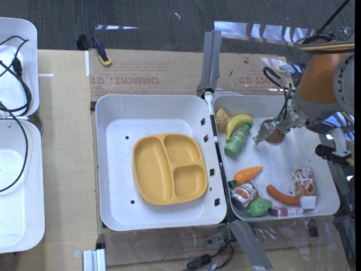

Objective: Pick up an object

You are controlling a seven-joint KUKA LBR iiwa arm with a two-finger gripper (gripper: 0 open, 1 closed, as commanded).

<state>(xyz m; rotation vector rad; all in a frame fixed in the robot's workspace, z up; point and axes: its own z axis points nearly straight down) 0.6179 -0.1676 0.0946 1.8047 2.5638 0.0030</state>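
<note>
**A:** Count it for me. How many bins, how many things?

**B:** Two white bins. The left bin (107, 168) holds one yellow divided plate (169, 167) with three compartments. The right bin (330, 199) holds the rest: one banana (239, 121), one corn cob (221, 116), one green bottle (237, 140), one carrot (248, 174), one sausage (282, 195), one green leafy piece (259, 208), and three printed packages — a red-and-white one (245, 193), an orange-brown one (303, 182) and a flat pink-and-white one (287, 210).

**A:** And the gripper?

**B:** One gripper (269, 133), low in the right bin's upper part. A small brown thing (276, 137) sits at its tip, touching it, but I cannot tell whether the fingers are spread, narrow or clasped on it; the shapes blur together.

**A:** Place the others from the fingers.

**B:** The green bottle lies just to their left, the banana beyond it up and left, the corn cob further left by the bin wall. The carrot is below and to the left, the sausage and the orange-brown package below, well apart.

**A:** Anything readable?

**B:** The cardboard (146, 72) under the bins has red printing, seen upside down; it looks like "CHEMCAST GP". The package labels are too small to read.
</note>
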